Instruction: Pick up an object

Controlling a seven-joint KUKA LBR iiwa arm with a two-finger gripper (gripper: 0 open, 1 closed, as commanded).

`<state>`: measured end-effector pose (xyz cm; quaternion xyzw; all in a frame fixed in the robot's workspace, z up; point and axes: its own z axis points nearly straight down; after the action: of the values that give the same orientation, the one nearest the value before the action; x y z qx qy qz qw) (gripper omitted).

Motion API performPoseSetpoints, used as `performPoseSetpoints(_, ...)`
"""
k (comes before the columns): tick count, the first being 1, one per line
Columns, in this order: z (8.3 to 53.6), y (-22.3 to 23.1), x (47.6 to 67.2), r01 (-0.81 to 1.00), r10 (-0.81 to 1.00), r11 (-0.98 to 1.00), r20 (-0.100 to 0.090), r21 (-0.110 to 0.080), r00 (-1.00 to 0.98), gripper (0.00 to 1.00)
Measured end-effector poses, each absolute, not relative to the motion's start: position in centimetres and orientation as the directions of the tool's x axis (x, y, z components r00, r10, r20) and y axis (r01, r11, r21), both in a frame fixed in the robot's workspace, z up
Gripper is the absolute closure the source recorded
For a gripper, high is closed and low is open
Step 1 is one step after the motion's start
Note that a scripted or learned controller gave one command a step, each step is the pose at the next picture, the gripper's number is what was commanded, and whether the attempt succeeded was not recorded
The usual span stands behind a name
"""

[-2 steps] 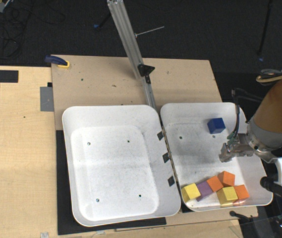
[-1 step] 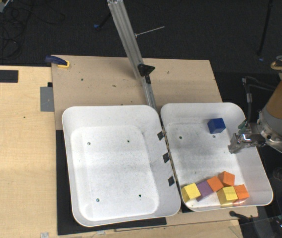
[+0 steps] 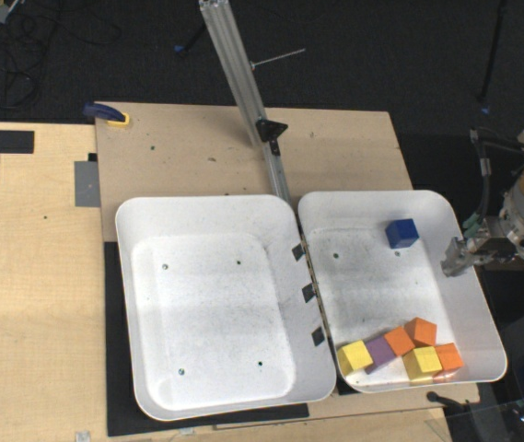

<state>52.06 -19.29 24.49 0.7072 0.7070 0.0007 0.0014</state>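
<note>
A blue cube (image 3: 402, 233) lies alone in the upper part of the right bin (image 3: 363, 274). A cluster of small blocks sits in that bin's near right corner: orange blocks (image 3: 420, 331), yellow blocks (image 3: 355, 355) and a purple one (image 3: 380, 356). My gripper (image 3: 464, 254) hangs at the right bin's right rim, level with the blue cube and to its right, with nothing visible in it. The arm behind it is cut off by the frame's right side.
The left bin (image 3: 211, 302) lies beside the right one, joined by black clips (image 3: 308, 292). A slanted aluminium pole (image 3: 239, 72) rises behind the bins. A blue and yellow clamp (image 3: 107, 113) sits at the board's far left corner.
</note>
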Motion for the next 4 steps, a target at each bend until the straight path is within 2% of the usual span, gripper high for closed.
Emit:
performPoseSetpoints(1,26.1,-19.4,52.1,1.000,1.000,0.000,0.000,0.000,0.000,1.00)
performPoseSetpoints(3,26.0,-10.3,56.0,1.000,1.000,0.005,0.002,-0.001,-0.005,1.00)
performPoseSetpoints(4,24.6,-4.8,56.6,1.000,1.000,0.004,0.003,-0.005,-0.004,1.00)
